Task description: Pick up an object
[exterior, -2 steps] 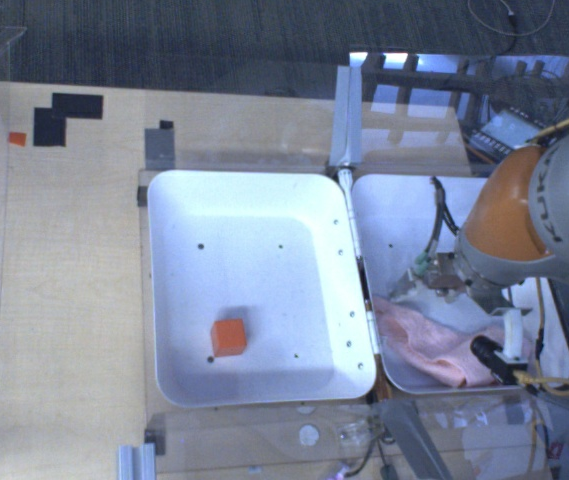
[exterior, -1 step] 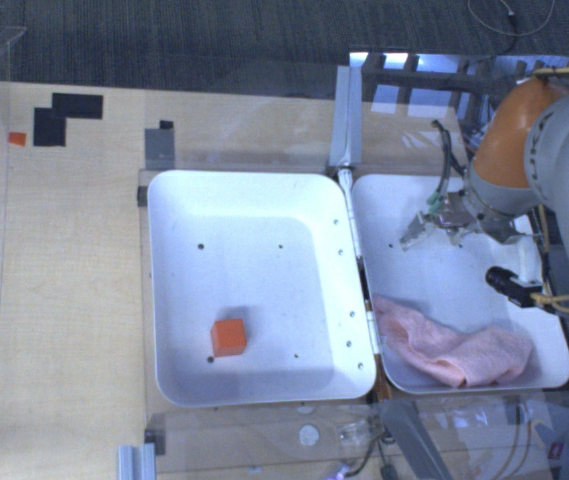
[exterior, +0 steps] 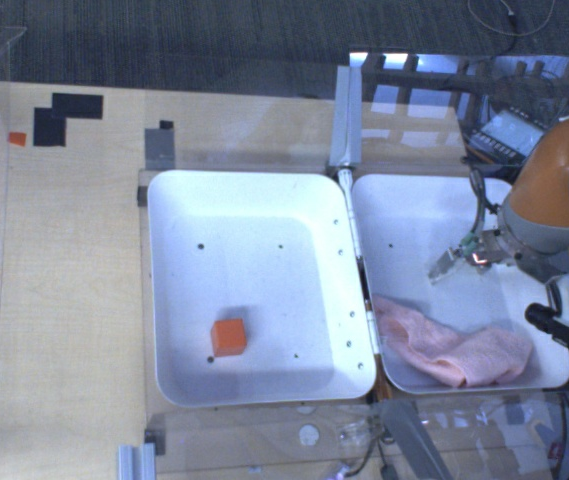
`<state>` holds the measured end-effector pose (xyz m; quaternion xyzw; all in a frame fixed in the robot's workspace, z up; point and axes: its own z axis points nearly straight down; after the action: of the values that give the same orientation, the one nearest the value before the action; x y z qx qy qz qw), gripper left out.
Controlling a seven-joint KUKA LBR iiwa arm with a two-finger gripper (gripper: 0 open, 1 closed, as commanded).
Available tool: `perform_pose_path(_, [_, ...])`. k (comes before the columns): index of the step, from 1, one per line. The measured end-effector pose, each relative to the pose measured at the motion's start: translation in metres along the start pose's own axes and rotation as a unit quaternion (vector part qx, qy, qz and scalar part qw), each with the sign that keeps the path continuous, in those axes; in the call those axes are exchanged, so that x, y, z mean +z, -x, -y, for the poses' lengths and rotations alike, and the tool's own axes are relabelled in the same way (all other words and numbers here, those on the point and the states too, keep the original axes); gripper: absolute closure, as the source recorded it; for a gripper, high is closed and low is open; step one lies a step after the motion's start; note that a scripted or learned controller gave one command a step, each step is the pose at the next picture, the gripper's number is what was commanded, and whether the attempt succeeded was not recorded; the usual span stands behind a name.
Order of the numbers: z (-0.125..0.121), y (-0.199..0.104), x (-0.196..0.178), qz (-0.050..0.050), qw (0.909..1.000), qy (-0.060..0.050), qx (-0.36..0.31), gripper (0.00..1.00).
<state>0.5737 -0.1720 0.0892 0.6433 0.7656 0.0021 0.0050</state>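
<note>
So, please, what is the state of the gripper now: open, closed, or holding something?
Gripper: over the right bin, above the pink cloth; open or closed cannot be told; nothing seen held.

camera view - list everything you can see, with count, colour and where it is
block: 1, orange, lower left floor of the left bin
cloth: 1, pink, crumpled along the near side of the right bin
bins: 2, white, side by side on the bench, left bin, right bin
bench: 1, light wood, under both bins
black shapes: a small cluster, black, far left of the bench
small square: 1, orange, beside the black shapes
arm: 1, grey with orange band, reaching in from the right
tool: 1, over the right bin, above the cloth
</note>
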Motion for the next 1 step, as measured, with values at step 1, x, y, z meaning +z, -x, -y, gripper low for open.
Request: perform_pose_path(1, [0.0378, -0.0615, -0.0022, -0.001, 0.9998, 0.002, 0.019, 0.00])
